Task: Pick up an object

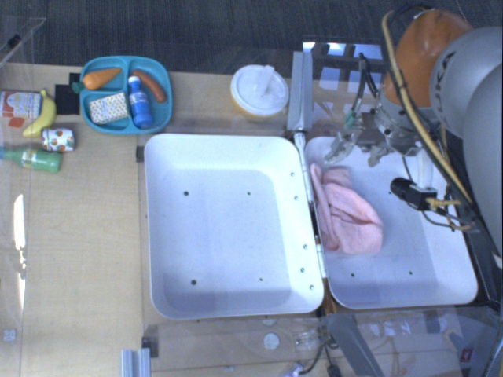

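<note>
Reaching in from the right, the arm point(464, 77) is being held over the far end of the right bin point(409, 277), its orange band showing near the top edge. The gripper point(357, 144) is being kept above the bin's far left corner, and its fingers point(339, 149) are being held spread apart, with nothing seen between them. A pink cloth point(346, 210) is lying crumpled in the right bin, against its left wall, just below and in front of the gripper; whether the cloth is being touched cannot be told, but it is not being pinched. A black cable end point(409, 191) is hanging over the bin to the right of the cloth.

The left bin point(228, 226) is being shown beside the right one, their walls meeting in the middle. On the worktop point(78, 250) behind the left bin, a white lidded cup point(260, 90) is standing. Farther left, a blue tray point(126, 94) is carrying a toy carrot point(103, 77), a small bottle point(139, 103) and other toy food. Near the left edge, a banana point(42, 114), a small can point(58, 139) and a green bottle point(33, 159) are lying close together.
</note>
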Action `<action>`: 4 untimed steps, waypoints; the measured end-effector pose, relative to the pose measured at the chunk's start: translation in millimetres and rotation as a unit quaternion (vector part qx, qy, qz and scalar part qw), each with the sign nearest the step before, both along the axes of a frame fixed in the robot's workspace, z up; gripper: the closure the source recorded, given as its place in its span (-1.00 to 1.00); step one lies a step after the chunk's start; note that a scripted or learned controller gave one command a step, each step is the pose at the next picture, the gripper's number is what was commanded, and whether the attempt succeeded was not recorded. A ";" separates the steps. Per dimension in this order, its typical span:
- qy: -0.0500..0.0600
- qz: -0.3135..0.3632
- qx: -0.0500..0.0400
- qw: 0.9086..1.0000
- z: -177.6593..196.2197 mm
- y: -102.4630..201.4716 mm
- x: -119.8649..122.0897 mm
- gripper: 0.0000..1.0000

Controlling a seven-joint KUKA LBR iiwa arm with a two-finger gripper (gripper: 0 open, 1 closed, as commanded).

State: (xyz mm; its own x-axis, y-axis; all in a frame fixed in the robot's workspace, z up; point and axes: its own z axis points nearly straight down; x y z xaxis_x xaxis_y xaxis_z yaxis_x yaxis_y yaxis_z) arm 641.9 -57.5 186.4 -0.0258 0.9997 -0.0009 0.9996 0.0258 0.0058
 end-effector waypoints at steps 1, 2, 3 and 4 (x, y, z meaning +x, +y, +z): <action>0.002 0.054 0.000 0.999 -87.6 -46.2 -43.4 -1.00; -0.004 0.104 -0.002 0.995 -95.9 -100.4 -84.2 -1.00; -0.005 0.140 -0.001 0.990 -95.8 -37.5 -69.7 -1.00; -0.008 0.141 -0.002 0.990 -83.4 -37.3 -67.0 1.00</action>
State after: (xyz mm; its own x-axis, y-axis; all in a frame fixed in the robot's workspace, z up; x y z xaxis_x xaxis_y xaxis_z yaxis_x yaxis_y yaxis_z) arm 574.9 -94.8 103.0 -0.3031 0.9529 -0.0083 0.9527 0.3032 0.0218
